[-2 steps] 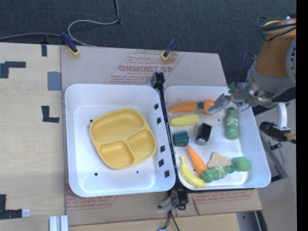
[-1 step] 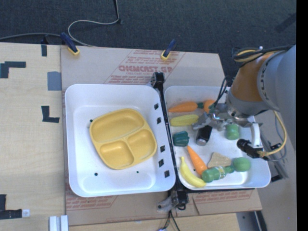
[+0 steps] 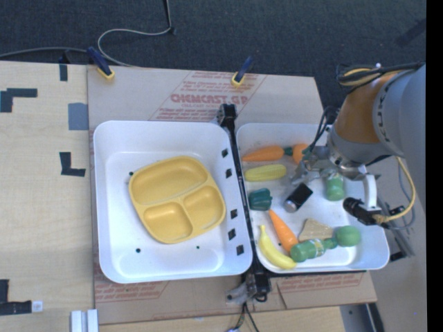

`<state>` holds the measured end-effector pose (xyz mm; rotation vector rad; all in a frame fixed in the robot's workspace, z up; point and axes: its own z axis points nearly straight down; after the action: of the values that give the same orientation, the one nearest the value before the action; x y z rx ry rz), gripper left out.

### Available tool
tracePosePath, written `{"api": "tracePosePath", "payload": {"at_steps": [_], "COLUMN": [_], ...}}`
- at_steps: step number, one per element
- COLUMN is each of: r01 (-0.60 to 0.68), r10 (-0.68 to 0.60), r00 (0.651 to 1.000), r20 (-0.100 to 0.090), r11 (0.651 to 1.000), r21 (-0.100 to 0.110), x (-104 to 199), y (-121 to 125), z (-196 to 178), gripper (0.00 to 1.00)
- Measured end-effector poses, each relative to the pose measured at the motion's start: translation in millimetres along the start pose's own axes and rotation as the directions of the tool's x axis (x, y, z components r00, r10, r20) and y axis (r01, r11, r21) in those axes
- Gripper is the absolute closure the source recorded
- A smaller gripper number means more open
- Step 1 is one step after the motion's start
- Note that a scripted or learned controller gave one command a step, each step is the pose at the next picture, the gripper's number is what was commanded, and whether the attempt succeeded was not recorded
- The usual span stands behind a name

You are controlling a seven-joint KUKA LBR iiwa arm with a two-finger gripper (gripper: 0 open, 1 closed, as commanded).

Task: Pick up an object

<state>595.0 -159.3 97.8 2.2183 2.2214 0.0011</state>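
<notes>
While the gripper (image 3: 309, 173) hangs low in the right bin (image 3: 377, 254), its grip cannot be told. Crowding it: a black cylinder (image 3: 298, 196), green piece (image 3: 334, 187), carrot (image 3: 263, 154) and yellow piece (image 3: 265, 173).

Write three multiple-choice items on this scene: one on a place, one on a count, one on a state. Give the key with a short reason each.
1. Where does the yellow divided plate lie?
A. in the left bin
B. in the right bin
C. on the cardboard outside both bins

2. How many compartments does the plate have?
A. two
B. three
C. five

3. How does the banana lie?
A. standing upright against a wall
B. flat on the right bin's floor
C. on the plate

Key: 1 A, the plate sits alone in the left bin. 2 B, ridges divide it into three wells. 3 B, the banana lies flat near the front wall, beside a carrot.
</notes>
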Motion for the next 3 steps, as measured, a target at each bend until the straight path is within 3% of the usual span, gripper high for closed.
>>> {"api": "tracePosePath", "payload": {"at_steps": [1,2,3], "r01": [-0.001,-0.001,-0.001], "r10": [0.001,0.001,0.001], "r00": [1.000,1.000,1.000], "r20": [-0.001,-0.001,-0.002], "r11": [1.000,1.000,1.000], "r21": [0.003,0.003,0.002], "x": [-10.1,-9.9,35.9], "y": [-46.4,-46.6,-93.0], "z": [-56.0,-55.7,11.9], "gripper": [1.00,0.00,0.00]}}
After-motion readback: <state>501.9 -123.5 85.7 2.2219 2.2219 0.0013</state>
